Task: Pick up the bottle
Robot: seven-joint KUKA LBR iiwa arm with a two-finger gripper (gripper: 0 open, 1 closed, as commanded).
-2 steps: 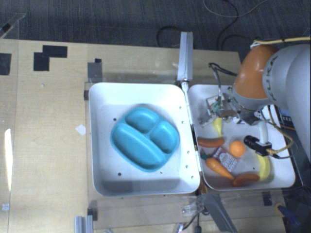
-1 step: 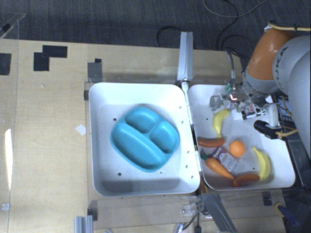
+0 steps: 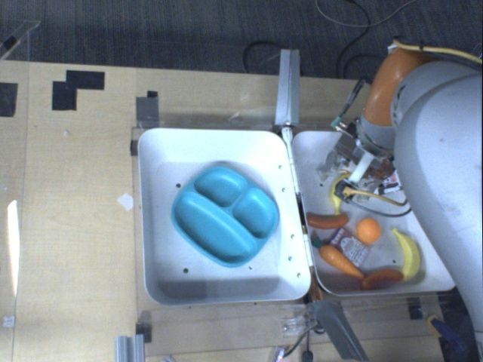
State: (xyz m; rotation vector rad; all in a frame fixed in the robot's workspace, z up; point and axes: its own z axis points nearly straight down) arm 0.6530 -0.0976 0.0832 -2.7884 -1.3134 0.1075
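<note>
The bottle (image 3: 349,246) is small and clear with a reddish label. It lies on its side in the lower middle of the right bin (image 3: 303,151), between a sausage and a carrot, with its dark cap pointing left. My gripper (image 3: 344,173) hangs low over the upper part of that bin, well above and behind the bottle and apart from it. A yellow banana-like piece (image 3: 336,196) lies just under the gripper.
In the right bin lie a sausage (image 3: 327,220), an orange (image 3: 368,231), a carrot (image 3: 341,262), a second sausage (image 3: 381,279) and a banana (image 3: 410,253). The left bin (image 3: 158,225) holds a blue divided plate (image 3: 225,213). The arm's bulk covers the right bin's right side.
</note>
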